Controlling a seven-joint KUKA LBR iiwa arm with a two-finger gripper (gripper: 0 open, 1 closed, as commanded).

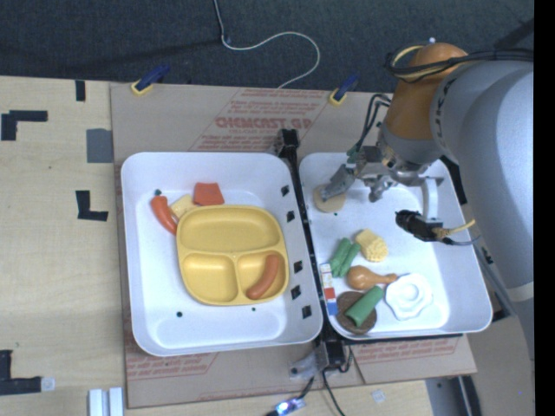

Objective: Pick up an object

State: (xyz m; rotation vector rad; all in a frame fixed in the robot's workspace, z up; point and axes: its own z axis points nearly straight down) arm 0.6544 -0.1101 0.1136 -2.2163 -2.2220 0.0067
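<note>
Claw (351,180): low at right bin's (460,319) far-left corner, over tan disc (329,201); opening and any hold cannot be told.
Purpose: apparently placed to grasp it.

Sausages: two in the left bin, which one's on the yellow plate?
The sausage in the yellow plate's lower right compartment; the other sausage lies on the bin floor.

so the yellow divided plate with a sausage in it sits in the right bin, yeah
Not quite: the yellow divided plastic plate sits in the left white bin, not the right one. The camera view shows this. The brown toy sausage does lie in one of its compartments.
</note>
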